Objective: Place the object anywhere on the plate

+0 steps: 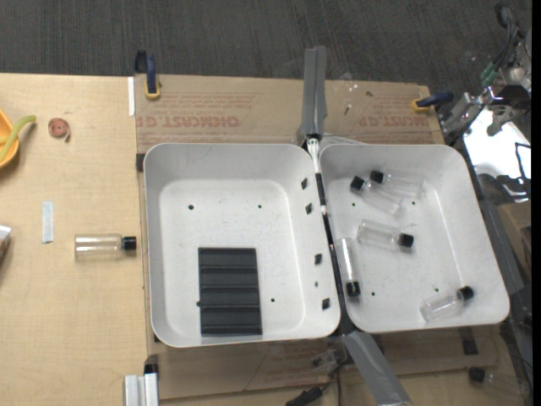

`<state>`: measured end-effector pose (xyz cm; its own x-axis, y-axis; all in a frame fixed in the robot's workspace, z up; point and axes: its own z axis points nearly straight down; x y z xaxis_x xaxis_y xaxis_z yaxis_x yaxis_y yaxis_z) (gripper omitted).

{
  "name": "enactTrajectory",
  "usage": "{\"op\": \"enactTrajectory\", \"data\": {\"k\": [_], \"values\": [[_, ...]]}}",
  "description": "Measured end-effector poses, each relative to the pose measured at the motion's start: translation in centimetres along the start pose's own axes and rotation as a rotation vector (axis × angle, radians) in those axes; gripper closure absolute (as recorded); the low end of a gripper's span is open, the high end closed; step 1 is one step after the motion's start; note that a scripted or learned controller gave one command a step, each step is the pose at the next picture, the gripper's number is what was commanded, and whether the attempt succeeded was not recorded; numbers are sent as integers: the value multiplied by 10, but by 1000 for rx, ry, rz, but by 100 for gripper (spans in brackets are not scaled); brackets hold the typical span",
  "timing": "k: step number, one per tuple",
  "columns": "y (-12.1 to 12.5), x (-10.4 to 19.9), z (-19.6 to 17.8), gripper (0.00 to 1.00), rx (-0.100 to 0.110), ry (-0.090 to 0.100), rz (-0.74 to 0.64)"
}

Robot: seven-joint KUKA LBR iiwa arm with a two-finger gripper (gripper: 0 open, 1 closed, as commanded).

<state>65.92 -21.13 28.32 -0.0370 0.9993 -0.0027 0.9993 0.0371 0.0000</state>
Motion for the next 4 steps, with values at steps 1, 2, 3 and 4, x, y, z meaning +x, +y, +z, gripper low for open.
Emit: {"op": "enactTrajectory", "data": {"k": [1,2,3,4], "values": [[-54,-9,-90,0,1,1,-15],[-92,-8,-158,0,1,1,36],[-33,39,-157,0,2,0,172],[-126,4,-158,0,4,1,337]]}}
